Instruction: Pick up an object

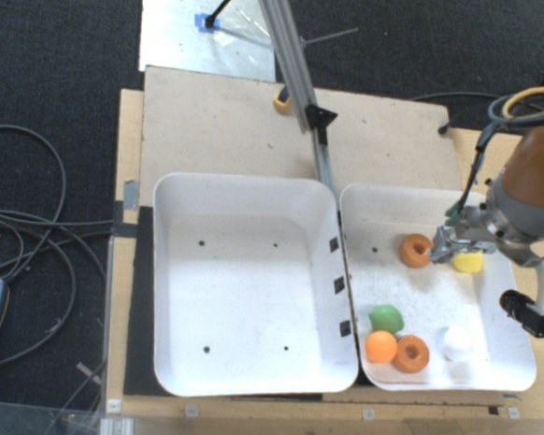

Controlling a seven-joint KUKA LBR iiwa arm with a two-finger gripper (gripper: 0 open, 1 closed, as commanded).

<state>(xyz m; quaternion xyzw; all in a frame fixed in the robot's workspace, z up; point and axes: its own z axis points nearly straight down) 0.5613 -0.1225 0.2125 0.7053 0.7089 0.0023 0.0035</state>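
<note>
At the near edge of the right white bin (522, 377), an orange ring (412, 353), orange ball (380, 346), green rounded piece (387, 318) and white piece (457, 343) are left untouched. Farther back, the gripper (446, 244) is positioned between a second orange ring (415, 250) and a yellow piece (468, 263). Finger opening cannot be told; nothing is judged lifted yet.

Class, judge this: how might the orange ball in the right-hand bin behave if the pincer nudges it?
The orange ball looks round and smooth, so it probably rolls. The green object and orange ring beside it would likely stop it.
</note>
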